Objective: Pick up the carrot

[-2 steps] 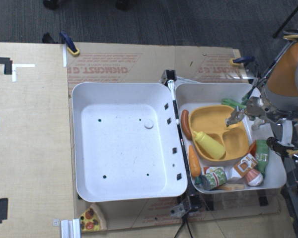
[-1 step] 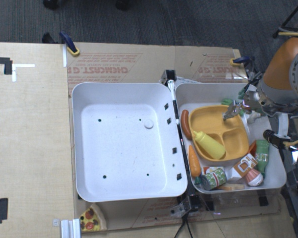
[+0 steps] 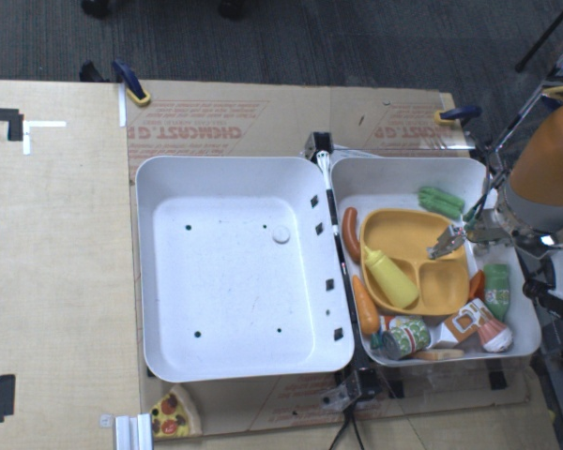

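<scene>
carrot (image 3: 364, 308) down by right bin's left wall, beside yellow tray (image 3: 422, 272) | gripper (image 3: 447, 242) over tray, jaws apart, empty | likely light, stiff, slick: pinch mid-body

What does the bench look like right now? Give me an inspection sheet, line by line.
Surface: two white bins; the left bin and the right bin, on cardboard.
Job's things: carrot lies in the right bin against its left wall, beside the yellow tray.
Clutter: yellow bottle on the tray, sausage, green item, packets along the near wall.
Grippers: gripper over the tray, away from the carrot.
Cables: black cable below the bins.
Surroundings: blue clamps, pizza toy, dark carpet.
</scene>
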`<state>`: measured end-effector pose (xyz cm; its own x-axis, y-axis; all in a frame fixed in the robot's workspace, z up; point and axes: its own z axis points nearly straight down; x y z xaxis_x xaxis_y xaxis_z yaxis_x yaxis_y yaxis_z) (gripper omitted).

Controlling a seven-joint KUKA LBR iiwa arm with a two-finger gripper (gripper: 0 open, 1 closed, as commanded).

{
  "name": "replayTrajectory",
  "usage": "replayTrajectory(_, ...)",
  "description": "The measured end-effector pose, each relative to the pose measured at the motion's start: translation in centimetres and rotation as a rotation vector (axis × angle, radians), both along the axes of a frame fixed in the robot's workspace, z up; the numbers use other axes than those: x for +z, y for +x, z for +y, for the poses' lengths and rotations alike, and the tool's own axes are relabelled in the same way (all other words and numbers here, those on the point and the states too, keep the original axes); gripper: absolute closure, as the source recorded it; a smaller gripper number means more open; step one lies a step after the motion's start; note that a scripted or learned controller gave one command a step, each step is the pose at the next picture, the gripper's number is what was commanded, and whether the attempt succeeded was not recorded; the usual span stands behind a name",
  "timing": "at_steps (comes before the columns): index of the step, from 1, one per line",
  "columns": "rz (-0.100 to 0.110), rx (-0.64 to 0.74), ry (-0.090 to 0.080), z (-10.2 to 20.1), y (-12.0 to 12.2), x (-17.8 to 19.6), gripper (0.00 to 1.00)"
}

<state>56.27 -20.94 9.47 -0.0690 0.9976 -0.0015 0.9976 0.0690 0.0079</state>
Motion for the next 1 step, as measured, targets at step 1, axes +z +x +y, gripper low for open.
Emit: replayTrajectory(1, -0.007, -0.005, -0.003, -0.18, 0.24, 1.07, 1.0)
